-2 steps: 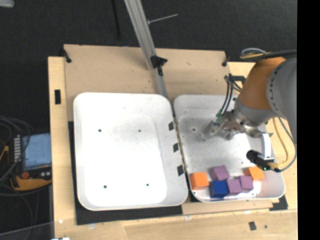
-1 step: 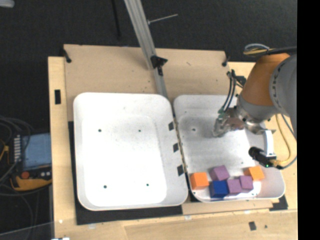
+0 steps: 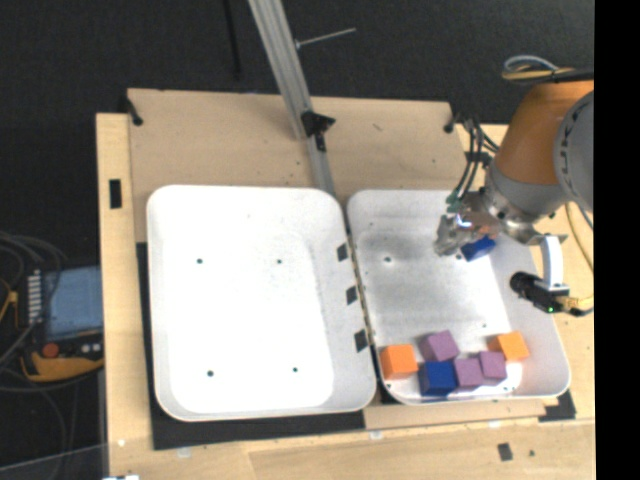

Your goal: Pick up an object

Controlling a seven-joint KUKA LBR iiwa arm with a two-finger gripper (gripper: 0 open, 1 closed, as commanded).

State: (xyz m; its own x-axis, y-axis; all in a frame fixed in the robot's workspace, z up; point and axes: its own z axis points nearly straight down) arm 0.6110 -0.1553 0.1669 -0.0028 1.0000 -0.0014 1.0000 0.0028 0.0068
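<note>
My gripper (image 3: 462, 240) hangs over the upper right part of the right bin (image 3: 420, 288), below the grey wrist and orange band. A small blue block (image 3: 480, 249) sits at its fingertips, tilted, and looks pinched between the fingers. Along the bin's front edge lie several other blocks: an orange one (image 3: 399, 360), a purple one (image 3: 439, 346), a dark blue one (image 3: 438, 378), two more purple ones (image 3: 468, 372) (image 3: 492, 365) and a second orange one (image 3: 513, 345).
The left bin (image 3: 250, 298) stands beside the right one, with black clips along the shared edge. A slanted metal post (image 3: 290, 68) rises from the bench behind the bins. A black cable fitting (image 3: 535, 290) hangs by the arm at the right.
</note>
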